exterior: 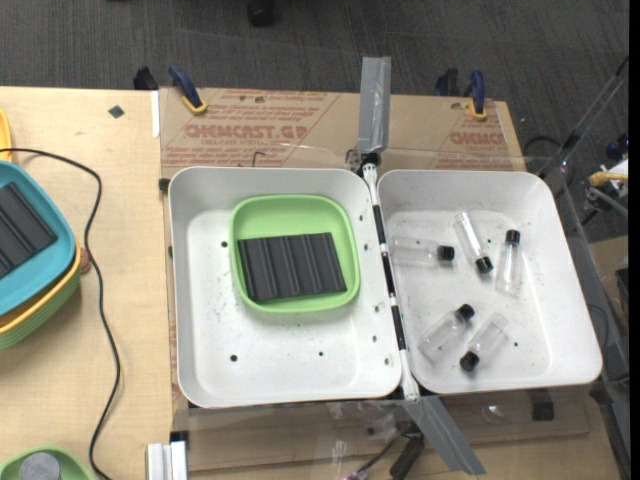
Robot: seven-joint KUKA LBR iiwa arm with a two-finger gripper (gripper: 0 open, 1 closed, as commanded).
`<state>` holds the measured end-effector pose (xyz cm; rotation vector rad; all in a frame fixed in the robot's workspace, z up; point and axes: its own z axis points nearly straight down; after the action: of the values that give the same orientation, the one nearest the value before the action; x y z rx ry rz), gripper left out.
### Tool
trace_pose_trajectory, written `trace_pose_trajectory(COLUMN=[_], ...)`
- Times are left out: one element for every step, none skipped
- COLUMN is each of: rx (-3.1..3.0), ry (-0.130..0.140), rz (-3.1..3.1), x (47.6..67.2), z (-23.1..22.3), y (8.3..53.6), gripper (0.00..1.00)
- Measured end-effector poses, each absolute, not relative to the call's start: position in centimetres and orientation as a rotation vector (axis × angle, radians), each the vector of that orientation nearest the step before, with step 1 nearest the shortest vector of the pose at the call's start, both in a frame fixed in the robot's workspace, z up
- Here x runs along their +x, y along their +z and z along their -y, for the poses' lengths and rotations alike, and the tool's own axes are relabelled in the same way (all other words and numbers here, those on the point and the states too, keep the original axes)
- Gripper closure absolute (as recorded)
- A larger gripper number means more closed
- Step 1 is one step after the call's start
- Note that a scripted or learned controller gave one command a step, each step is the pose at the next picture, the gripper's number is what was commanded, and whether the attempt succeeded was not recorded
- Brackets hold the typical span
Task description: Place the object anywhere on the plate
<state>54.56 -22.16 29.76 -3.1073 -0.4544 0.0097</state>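
Two shallow white bins sit side by side on a bench, seen from above. The left bin (200,358) holds a green square plate (293,213) in its upper middle, with a dark ribbed insert (293,266) lying on it. The right bin (560,348) holds five clear vials with black caps, scattered well apart from the plate: three near its top (470,240), two near its bottom (480,343).

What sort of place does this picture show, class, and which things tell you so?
Probably a robotics lab bench: two shallow white plastic bins side by side, cardboard sheet clamped underneath, small clear black-capped vials as test objects, square green plate as target.
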Motion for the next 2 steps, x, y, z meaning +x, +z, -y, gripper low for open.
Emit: trace_pose_trajectory(rx=[-3.122, -3.124], ry=[0.011, 0.009], rz=[0.333, 0.316], x=[52.9, 51.4], z=[22.2, 21.3], y=[29.2, 26.6], gripper=[0.00, 0.00])
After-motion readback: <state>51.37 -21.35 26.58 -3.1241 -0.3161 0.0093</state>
